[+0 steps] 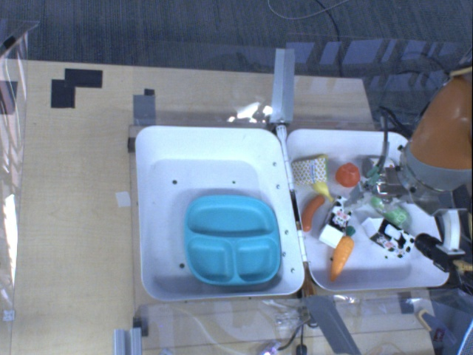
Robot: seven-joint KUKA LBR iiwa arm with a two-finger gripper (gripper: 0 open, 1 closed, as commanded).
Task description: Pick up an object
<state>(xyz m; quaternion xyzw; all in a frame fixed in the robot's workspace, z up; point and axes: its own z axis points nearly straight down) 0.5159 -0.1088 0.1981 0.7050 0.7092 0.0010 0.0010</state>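
The right bin (369, 140) holds several small toys. A yellow spotted block (310, 170) lies at its far left, with an orange-red ball (347, 174) beside it. Nearer the front lie a red sausage (312, 211), a carrot (341, 255), a small black-and-white figure (341, 217) and a white block (330, 235). My gripper (375, 188) hangs low over the bin's middle right, just right of the ball. A green piece (397, 215) and a black-and-white cow (392, 239) lie just in front of it. The gripper's tip is blurred against the clutter.
The left bin (211, 143) carries a blue divided plate (233, 237). A grey post (283, 87) stands at the back between the bins. The arm's orange band (447, 124) and grey wrist cover the right bin's far right side.
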